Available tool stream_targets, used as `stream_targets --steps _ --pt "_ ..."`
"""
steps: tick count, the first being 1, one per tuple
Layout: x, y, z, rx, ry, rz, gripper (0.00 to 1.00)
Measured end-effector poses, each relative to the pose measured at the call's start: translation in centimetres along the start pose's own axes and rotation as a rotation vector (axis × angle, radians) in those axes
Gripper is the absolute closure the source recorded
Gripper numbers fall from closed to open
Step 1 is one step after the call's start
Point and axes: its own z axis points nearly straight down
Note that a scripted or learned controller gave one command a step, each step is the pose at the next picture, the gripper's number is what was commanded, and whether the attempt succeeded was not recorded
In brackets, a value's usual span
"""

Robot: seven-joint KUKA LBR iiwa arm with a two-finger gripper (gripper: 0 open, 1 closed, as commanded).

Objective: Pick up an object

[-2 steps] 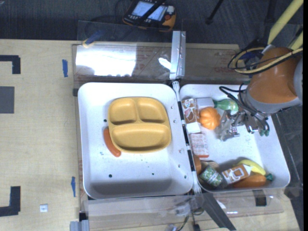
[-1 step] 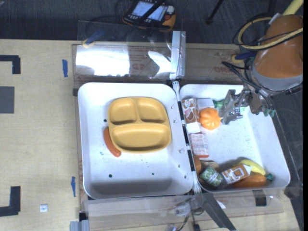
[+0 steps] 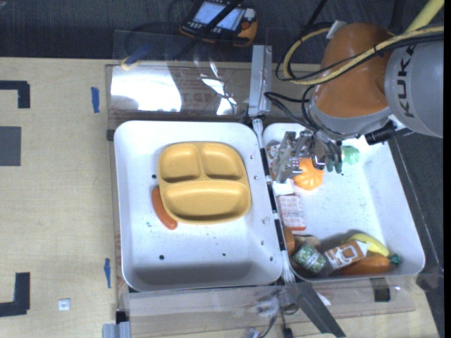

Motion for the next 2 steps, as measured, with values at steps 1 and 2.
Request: stream_targets --steps 1,2 --pt "-3.4 -0.5 -4.9 0.0 -0.006 0.414 1.0" --pt "-4.1 -5.2 -3.5 0.001 -0.005 0.694 1.0"
